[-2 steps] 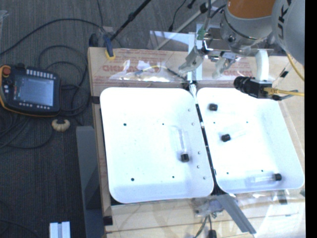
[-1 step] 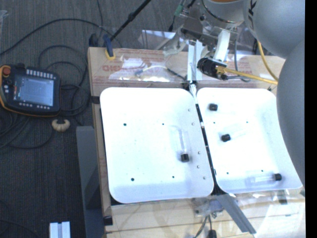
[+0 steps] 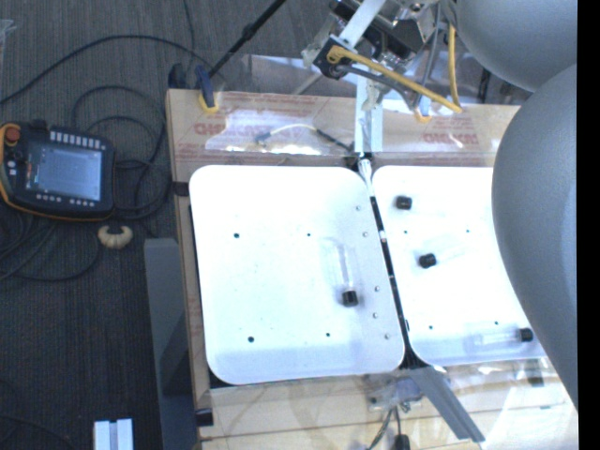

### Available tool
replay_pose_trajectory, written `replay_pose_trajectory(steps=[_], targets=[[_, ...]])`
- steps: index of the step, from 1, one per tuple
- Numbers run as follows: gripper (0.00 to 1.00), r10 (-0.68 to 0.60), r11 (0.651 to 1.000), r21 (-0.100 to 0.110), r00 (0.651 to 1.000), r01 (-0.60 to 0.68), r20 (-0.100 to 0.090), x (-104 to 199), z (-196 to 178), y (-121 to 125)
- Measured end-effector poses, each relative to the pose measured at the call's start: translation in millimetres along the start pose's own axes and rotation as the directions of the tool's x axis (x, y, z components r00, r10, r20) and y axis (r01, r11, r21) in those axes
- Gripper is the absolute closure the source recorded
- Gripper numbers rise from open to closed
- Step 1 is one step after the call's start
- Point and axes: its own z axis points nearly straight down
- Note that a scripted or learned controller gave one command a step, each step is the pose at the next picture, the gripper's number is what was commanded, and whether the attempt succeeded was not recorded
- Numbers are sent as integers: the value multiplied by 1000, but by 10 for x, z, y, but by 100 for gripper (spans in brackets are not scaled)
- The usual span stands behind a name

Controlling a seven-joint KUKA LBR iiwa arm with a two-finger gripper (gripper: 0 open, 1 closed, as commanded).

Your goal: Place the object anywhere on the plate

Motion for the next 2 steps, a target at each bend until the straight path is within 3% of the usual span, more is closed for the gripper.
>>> replay_pose_trajectory(steps=[1,2], targets=[[0,359,933,4,933,-359,1,-621,8,142],[0,539,842,2,842,-539,0,-310,5,-354]])
